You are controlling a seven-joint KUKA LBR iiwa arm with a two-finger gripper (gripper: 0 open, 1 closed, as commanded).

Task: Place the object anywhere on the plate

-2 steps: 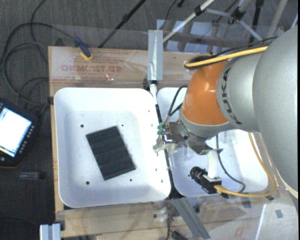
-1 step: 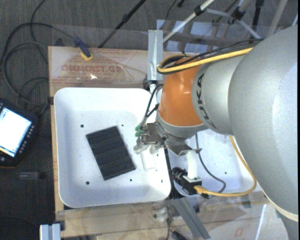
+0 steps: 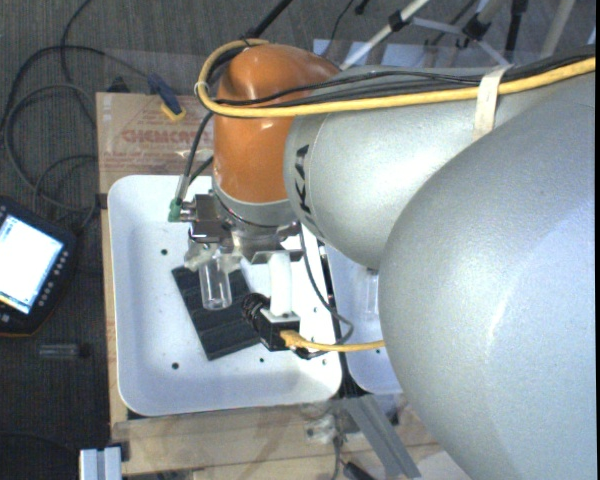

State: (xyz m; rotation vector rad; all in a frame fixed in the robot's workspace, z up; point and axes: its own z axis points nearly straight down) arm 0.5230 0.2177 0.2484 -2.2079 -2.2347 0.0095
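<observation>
Grey arm link (image 3: 480, 268) sits nearest the lens on the right, covering most of the right bin (image 3: 365, 363). The orange band (image 3: 265, 118) lies beyond it, with the wrist pointing down into the left bin (image 3: 130, 298). The gripper (image 3: 215, 290) is low over the middle of that bin. We cannot tell from this angle whether it is spread or closed, and we make out nothing clamped in it.

The one loose thing we note is a black ridged slab (image 3: 223, 336). It lies flat on the left bin floor, running from far-left to near-right. We take it for the task's thing, but cannot say whether it is the object or the plate. The gripper tip stands over the slab's far end, touching or just above; we cannot resolve contact. Most of the slab extends nearward past the tip.

Risks, as we judge them:
- A grasp this close to one end may let the slab swing or slip on lifting.
- A flat piece on the floor offers little to bite on, so the gripper may close on air.
- The arm hides the right bin, so a placement there would go unchecked
</observation>
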